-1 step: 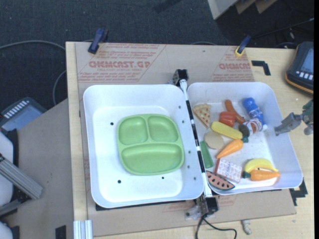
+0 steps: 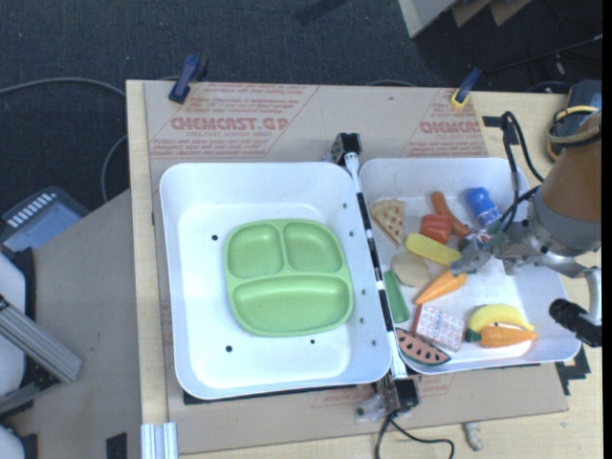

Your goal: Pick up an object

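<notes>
The right white bin (image 2: 497,172) holds several toy foods: a yellow corn cob (image 2: 432,249), an orange carrot (image 2: 442,286), a red pepper (image 2: 437,228), a blue can (image 2: 479,204), a waffle-like wedge (image 2: 388,220), a beige round piece (image 2: 411,271), a pink wafer (image 2: 440,325), a watermelon slice (image 2: 424,349) and a banana (image 2: 499,316). My gripper (image 2: 475,253) reaches in from the right and sits low in this bin. It is between the corn cob's right end, the carrot's thick end and the blue can. What lies under its tip is hidden.
The left white bin (image 2: 191,285) carries a green divided plate (image 2: 287,277). A green stick (image 2: 396,296) lies along the wall between the bins. An orange piece (image 2: 507,334) rests beside the banana. The arm's body (image 2: 574,194) overhangs the right bin's far right side.
</notes>
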`<control>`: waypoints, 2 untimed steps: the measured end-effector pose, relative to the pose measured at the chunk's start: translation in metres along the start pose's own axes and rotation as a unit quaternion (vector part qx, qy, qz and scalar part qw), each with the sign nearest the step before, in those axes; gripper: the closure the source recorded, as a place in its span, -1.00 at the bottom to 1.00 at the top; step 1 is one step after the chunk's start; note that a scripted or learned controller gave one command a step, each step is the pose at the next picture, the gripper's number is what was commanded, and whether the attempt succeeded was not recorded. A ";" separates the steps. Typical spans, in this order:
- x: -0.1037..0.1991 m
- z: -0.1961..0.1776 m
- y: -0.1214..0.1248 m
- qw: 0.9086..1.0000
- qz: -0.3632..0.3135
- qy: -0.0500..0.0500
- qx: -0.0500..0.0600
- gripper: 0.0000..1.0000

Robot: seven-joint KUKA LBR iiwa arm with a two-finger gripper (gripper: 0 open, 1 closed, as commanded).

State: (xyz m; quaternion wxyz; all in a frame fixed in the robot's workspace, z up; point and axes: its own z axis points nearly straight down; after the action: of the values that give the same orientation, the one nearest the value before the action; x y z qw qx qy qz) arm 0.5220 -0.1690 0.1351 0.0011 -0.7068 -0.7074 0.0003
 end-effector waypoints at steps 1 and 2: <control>-0.055 0.007 0.060 1.000 0.000 -0.001 -0.001 -1.00; -0.002 0.045 0.070 1.000 -0.001 -0.003 -0.009 -1.00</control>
State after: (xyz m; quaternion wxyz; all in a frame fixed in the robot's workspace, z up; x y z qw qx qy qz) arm 0.5922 -0.1711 0.0897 -0.0073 -0.7060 -0.7082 -0.0037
